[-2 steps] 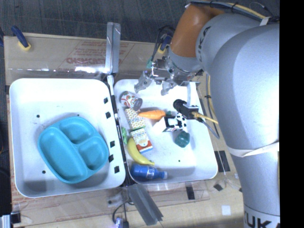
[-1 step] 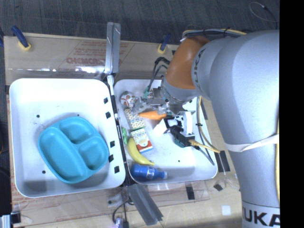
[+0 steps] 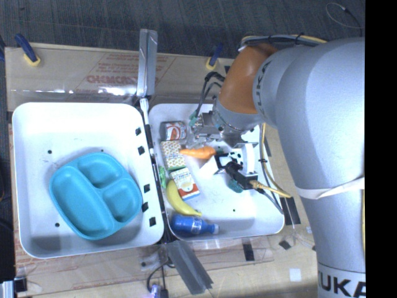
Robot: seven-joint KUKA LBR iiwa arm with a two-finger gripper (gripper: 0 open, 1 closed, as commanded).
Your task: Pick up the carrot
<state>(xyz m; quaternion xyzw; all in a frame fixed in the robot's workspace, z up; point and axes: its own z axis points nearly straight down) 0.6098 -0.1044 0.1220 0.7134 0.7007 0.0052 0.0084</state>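
Orange carrot (image 3: 198, 153) lay near the right bin's (image 3: 248, 211) far-left corner, just beneath the end effector (image 3: 208, 134), seemingly poised there for a grasp, though whether it was clenched or released I could not tell

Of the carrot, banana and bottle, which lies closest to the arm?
The orange carrot, beside the arm; the banana and blue bottle lie farther off.

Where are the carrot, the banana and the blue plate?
carrot (image 3: 198, 153), camera view, its orange middle.
banana (image 3: 177, 198), camera view, middle of its curve.
blue plate (image 3: 80, 205), camera view, its big compartment.
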